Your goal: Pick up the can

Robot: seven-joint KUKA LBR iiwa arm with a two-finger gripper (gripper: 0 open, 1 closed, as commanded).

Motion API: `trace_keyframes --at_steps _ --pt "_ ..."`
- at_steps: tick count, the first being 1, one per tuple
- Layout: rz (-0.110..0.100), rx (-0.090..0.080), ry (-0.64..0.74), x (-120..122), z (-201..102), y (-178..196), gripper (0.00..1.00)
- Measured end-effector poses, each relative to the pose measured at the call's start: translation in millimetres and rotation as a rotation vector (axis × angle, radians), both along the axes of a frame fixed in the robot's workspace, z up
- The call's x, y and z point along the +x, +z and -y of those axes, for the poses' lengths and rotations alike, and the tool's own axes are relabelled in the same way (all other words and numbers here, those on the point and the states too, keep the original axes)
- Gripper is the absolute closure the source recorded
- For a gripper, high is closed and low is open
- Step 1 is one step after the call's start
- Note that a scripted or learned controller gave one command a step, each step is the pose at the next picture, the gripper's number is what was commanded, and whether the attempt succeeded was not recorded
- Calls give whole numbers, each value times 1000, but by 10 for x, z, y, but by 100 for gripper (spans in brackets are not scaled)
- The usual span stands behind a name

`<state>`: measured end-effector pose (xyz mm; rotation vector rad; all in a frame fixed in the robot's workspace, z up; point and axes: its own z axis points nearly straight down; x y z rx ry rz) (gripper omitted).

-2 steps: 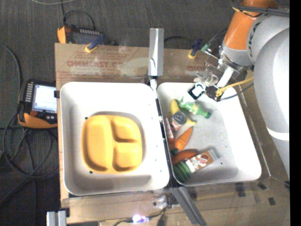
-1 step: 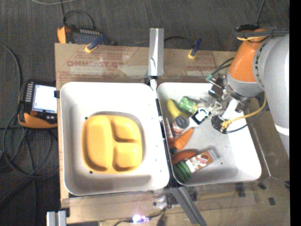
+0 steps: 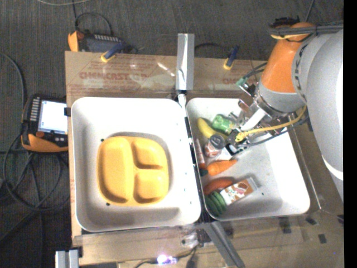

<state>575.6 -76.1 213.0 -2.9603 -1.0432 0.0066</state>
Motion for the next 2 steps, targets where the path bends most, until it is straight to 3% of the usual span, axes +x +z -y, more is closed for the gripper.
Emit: trace_keyframes --at_steps 1,2 --pt "1 -5 -192 246 -148 1468 100" --pt "-2 -3 -215 277 -1211 360 100"
